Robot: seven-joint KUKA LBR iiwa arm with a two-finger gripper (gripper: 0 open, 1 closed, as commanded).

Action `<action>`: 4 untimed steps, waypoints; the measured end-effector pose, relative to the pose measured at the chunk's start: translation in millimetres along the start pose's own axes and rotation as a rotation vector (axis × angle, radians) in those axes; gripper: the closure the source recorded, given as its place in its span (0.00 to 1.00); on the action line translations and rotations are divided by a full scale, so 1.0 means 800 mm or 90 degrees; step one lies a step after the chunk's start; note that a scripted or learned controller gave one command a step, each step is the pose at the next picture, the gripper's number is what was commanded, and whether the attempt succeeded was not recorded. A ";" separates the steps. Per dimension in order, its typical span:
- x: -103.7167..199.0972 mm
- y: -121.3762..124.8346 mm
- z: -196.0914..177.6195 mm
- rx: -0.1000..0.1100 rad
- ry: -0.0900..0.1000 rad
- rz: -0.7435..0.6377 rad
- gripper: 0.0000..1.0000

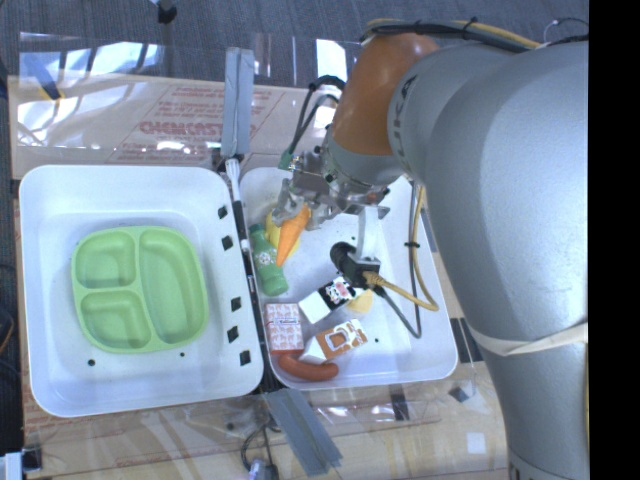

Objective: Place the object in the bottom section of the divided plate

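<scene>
**Entry: two bins, arm over the right-hand one**

1. Arm (500, 218), grey with an orange band. It reaches in from the view's right. The jaws hang over the far part of the right bin (428, 353). Whether they are open or closed cannot be told (the wrist body hides them from this angle).
2. Toy carrot (290, 236), orange. It sits directly under the jaws, tilted, with its thick end up towards them. A grip on it cannot be confirmed.
3. Small yellow piece (271, 226). It is just beside the jaws on the view's left, touching the carrot.
4. Green bottle (267, 265), lying down. It is just below the jaws in the view, along the bin's left wall and beside the carrot's tip.
5. Black-and-white packet (338, 293) and a pale yellow wedge (361, 302). Both lie nearer the camera than the jaws and sit close together.
6. Pink carton (284, 326), orange box (342, 338) and red sausage (308, 369). They are well apart from the jaws, at the bin's near edge.
7. Green divided plate (170, 288), three sections. It is well to the view's left of the jaws and lies flat in the left bin (40, 298).
8. Desk (130, 433), carrying both bins side by side.
</scene>
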State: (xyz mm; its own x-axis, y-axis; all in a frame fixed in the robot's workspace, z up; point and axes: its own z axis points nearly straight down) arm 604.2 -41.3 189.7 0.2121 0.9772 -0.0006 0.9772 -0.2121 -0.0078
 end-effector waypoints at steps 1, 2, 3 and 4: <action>0.100 -0.047 0.001 -0.001 -0.001 -0.014 1.00; 0.100 -0.047 0.001 -0.001 -0.001 -0.014 0.00; 0.112 -0.120 0.000 -0.002 -0.001 -0.263 0.00; 0.112 -0.120 0.000 -0.002 -0.001 -0.263 0.00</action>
State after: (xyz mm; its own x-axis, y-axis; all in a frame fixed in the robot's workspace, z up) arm 529.5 66.4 190.0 -0.1976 0.9803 0.0000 0.9803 0.1976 -0.0041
